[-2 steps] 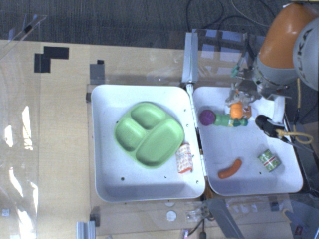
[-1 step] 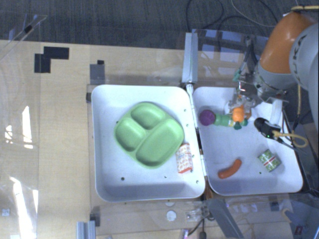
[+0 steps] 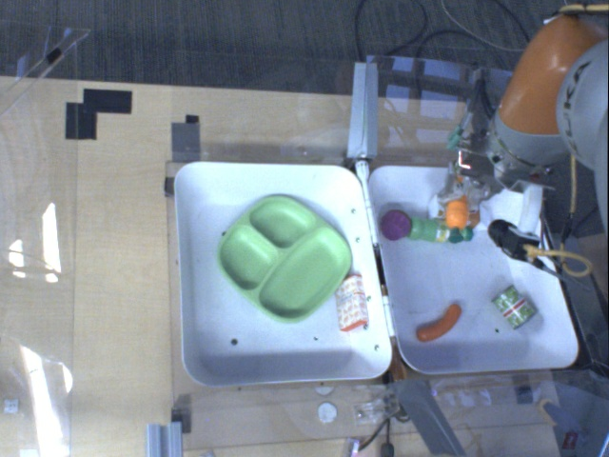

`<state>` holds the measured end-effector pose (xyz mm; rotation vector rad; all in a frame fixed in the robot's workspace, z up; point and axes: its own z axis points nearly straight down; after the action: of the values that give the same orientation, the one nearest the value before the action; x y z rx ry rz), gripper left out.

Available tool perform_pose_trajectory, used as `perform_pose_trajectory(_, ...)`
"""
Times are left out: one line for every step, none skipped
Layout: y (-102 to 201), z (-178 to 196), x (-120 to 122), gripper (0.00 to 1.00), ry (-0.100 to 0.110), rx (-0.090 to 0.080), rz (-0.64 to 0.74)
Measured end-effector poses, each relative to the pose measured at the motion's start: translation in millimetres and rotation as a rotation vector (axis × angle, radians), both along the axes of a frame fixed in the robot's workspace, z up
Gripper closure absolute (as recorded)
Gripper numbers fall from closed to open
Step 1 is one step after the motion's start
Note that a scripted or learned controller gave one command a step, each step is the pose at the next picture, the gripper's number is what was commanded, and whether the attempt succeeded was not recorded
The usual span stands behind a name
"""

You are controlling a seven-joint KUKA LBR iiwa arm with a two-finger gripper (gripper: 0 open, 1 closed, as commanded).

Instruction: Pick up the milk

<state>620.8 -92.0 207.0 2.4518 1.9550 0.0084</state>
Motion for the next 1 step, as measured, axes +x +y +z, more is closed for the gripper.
perform_pose_trajectory(1.3, 11.1, 1.7, 1.00, -0.005, -0.001, 0.008)
